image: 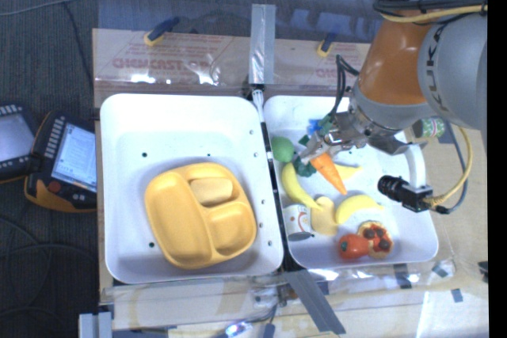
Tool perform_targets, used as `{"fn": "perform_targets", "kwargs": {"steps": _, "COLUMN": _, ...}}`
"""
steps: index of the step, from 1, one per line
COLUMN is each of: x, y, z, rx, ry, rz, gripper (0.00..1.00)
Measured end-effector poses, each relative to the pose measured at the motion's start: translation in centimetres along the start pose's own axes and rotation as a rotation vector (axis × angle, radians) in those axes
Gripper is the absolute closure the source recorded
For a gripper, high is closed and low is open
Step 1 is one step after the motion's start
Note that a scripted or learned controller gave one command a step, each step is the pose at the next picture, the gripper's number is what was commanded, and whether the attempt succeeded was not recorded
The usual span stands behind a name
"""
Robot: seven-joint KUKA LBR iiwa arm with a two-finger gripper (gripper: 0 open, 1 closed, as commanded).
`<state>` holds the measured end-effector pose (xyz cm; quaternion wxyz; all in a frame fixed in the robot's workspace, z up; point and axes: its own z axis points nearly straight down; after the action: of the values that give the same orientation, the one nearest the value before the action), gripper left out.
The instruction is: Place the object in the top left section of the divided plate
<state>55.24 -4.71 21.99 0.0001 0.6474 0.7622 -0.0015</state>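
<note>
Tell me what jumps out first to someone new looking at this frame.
The big grey arm with its orange band reaches in from the right over the right bin, which holds a heap of toy food: a carrot, a banana and a tomato. In the left bin sits a yellow divided plate.

Beside the smooth, glossy white plastic right bin [428,245], a matt yellow plastic divided plate [200,214] is seen. Above the plate, clear glossy sheeting [170,63] is laid over brown cardboard.
</note>
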Motion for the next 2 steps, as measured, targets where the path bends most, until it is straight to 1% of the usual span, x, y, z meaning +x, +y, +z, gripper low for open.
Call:
{"fn": "perform_targets", "kwargs": {"steps": 1, "x": 6.1, "y": 2.5, "z": 3.7, "rx": 0.001, "ry": 0.002, "rz": -0.151, "gripper": 1.00}}
{"fn": "perform_targets", "kwargs": {"steps": 2, "x": 12.2, "y": 4.4, "z": 3.7, "rx": 0.003, "ry": 0.002, "rz": 0.000, "gripper": 1.00}}
